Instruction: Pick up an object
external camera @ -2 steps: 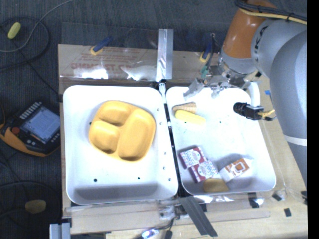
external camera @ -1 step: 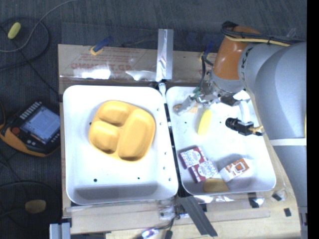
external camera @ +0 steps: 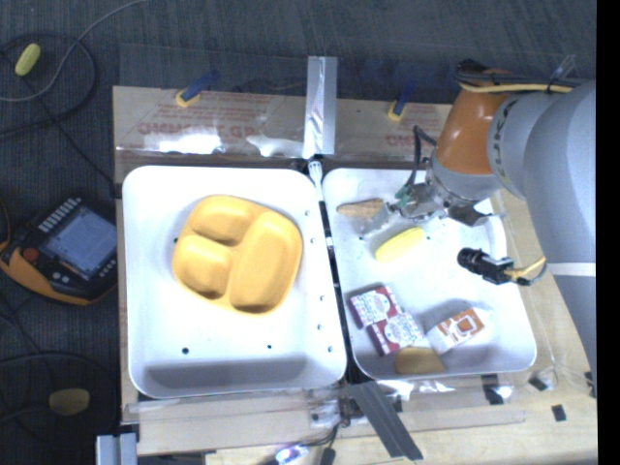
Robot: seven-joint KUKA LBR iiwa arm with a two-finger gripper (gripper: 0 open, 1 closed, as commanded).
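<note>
My gripper (external camera: 411,207) hangs low in the back part of the right bin (external camera: 513,303), under the orange wrist band. A small yellow oblong object (external camera: 398,244) lies just in front of and below it, close to the gripper or touching it. A flat tan piece (external camera: 360,206) lies to the gripper's left near the bin's back wall. At the bin's front lie two red-and-white packets (external camera: 384,319), an orange-and-white carton (external camera: 457,328) and a brown lump (external camera: 418,360).
The left bin (external camera: 155,347) holds a large yellow moulded shape (external camera: 237,252). A black cable fitting (external camera: 484,263) juts from the arm over the right bin's right side. A divider ridge (external camera: 330,260) separates the bins. A handheld pendant (external camera: 68,250) lies on the floor at left.
</note>
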